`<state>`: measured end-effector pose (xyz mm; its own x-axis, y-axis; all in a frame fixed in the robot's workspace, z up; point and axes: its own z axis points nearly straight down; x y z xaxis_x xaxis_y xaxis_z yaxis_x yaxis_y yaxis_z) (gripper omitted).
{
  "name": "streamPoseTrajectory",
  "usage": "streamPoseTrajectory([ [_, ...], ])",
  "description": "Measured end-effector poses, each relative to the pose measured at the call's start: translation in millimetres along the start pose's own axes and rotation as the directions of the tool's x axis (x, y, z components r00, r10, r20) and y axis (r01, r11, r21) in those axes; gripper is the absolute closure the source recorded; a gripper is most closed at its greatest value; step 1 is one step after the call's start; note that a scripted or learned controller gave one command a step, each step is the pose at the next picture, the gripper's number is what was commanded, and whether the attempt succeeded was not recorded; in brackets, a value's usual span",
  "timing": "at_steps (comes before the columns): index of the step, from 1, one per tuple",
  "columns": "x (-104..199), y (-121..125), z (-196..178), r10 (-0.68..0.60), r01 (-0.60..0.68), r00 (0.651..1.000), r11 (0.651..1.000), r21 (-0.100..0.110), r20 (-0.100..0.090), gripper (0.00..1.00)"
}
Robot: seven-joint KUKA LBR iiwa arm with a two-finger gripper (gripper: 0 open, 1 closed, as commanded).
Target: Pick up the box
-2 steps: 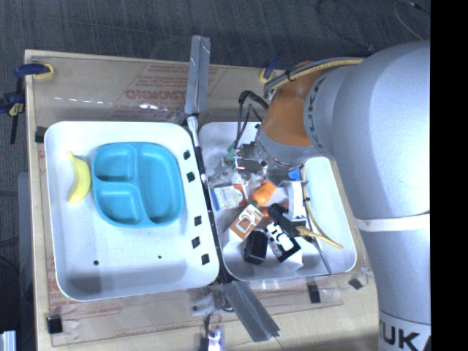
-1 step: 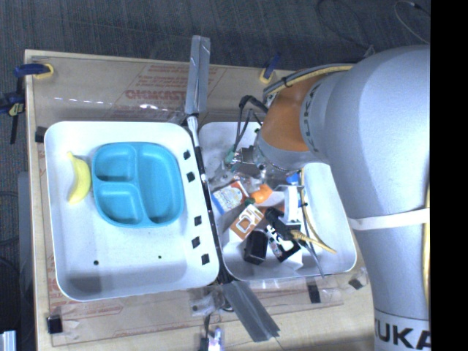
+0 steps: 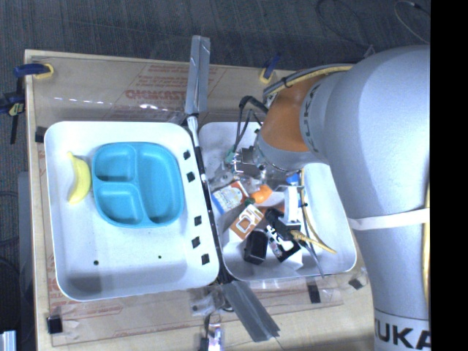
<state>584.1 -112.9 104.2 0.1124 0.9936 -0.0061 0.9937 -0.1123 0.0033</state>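
Wooden bench [image 3: 102,86], two white bins side by side, left bin [image 3: 117,262], right bin [image 3: 340,229]

Arm [image 3: 387,145]: smooth, rounded grey casing, bulky and glossy
Band [image 3: 285,126]: orange ring above the wrist
Seam [image 3: 387,219]: thin pale line across the casing
Marking [image 3: 401,333]: black "KUKA" letters, partly cut off
Cables [image 3: 252,112]: thin black loops beside the wrist

arm [image 3: 344,115] over right bin [image 3: 344,251] | box [image 3: 247,221] amid clutter | left bin [image 3: 58,269]: blue tray [image 3: 139,181], banana [image 3: 79,178]
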Motion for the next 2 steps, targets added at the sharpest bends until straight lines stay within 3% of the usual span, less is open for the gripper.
streamPoseTrajectory([
  [1,1.2,5.7,-9.5,0.050,-0.050,0.999,0.999,0.013,-0.003,0.00],
  [2,-1.9,62.1,16.9,0.127,-0.127,0.992,0.992,0.015,-0.005,0.00],
])
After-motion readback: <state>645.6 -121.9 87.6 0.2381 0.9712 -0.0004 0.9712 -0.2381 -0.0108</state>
